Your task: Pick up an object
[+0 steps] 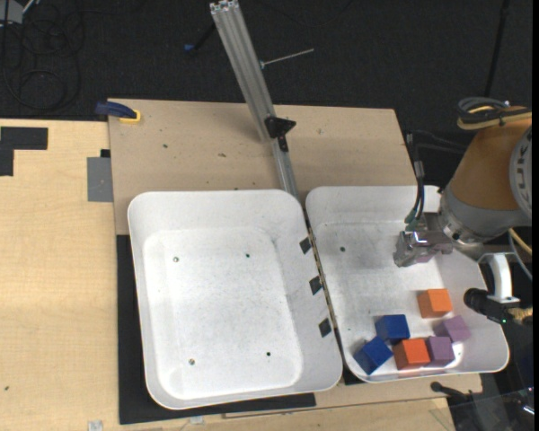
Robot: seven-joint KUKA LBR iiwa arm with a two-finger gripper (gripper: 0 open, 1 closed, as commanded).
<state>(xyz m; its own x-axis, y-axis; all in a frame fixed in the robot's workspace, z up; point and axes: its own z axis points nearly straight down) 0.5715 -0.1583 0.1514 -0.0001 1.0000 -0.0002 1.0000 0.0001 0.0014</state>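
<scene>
The gripper (411, 248) hovers over the right bin (359, 214) near its right edge; its state cannot be determined. Candidate blocks cluster at the bin's near right corner, the orange block (435, 303) closest, apart from the gripper, presumably awaiting descent.

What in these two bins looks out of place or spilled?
Nothing stands out. The blocks, two blue, two orange and two purple, all lie inside the right bin, clustered near its front corner.

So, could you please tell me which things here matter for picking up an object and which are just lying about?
Job in hand:
gripper
orange blocks
blue blocks
purple blocks
right bin

Lying about:
left bin
metal rail
blue clamp
</scene>
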